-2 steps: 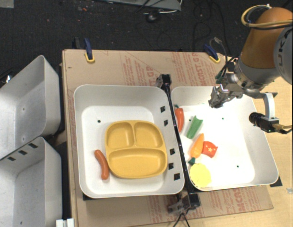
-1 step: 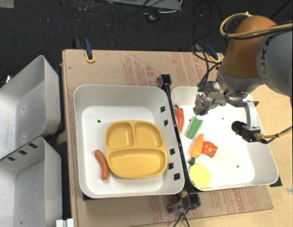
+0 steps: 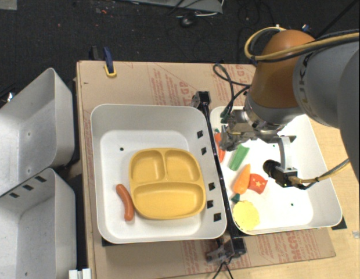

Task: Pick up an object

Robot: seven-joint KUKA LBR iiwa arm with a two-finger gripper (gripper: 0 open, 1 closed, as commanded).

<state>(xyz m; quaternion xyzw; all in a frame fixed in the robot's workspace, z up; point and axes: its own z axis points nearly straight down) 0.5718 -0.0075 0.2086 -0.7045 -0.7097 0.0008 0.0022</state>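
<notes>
The grey arm [image 3: 319, 80] with its orange band comes in from the right and hangs over the right bin [image 3: 319, 214]. Left bin [image 3: 110, 156] sits beside it, touching along the middle edge. Yellow divided plate [image 3: 166, 183] lies in the left bin, three compartments, nothing on it. Red-orange sausage [image 3: 125, 201] lies just left of the plate, on the bin floor, close to the plate rim. Gripper [image 3: 232, 137] sits low at the right bin's upper left corner, near the divider; whether it is apart or together, cannot tell, the wrist hides it. Right bin items, all below the gripper: green piece [image 3: 238, 157] tilted, just under the gripper; orange carrot [image 3: 243, 179] next to it; red piece [image 3: 258, 183] touching the carrot's right side; yellow round piece [image 3: 247, 214] near the bin's lower left corner. Nothing visibly held.
</notes>
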